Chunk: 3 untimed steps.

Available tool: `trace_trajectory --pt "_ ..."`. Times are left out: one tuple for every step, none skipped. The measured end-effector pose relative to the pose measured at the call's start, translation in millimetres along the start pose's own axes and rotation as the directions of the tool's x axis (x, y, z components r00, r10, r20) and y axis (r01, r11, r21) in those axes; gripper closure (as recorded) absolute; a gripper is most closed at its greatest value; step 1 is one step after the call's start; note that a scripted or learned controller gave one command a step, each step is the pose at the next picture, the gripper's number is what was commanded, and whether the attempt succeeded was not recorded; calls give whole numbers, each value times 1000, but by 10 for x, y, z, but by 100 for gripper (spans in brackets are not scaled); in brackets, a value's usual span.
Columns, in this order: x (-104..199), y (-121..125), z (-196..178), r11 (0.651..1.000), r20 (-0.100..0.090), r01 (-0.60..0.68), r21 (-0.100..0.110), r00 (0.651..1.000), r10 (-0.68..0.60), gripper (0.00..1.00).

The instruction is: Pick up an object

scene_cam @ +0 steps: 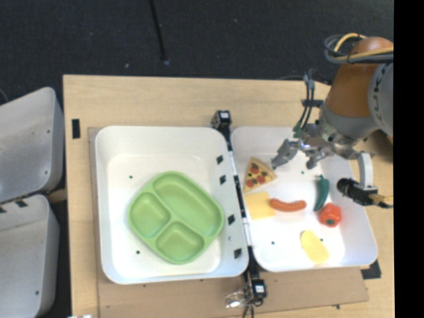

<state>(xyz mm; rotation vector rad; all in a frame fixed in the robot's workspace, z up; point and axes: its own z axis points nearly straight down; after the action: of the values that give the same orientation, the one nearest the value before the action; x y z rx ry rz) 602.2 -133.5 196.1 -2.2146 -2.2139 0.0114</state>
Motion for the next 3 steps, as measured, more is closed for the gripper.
trace_trajectory --pt "1 24 -63 1000 2 2 -11 1000 -2 0" --pt "7 108 539 1000 3 2 -7 1000 -2 0" --pt "-10 124 955 1000 3 -1 -13 1000 1 0"
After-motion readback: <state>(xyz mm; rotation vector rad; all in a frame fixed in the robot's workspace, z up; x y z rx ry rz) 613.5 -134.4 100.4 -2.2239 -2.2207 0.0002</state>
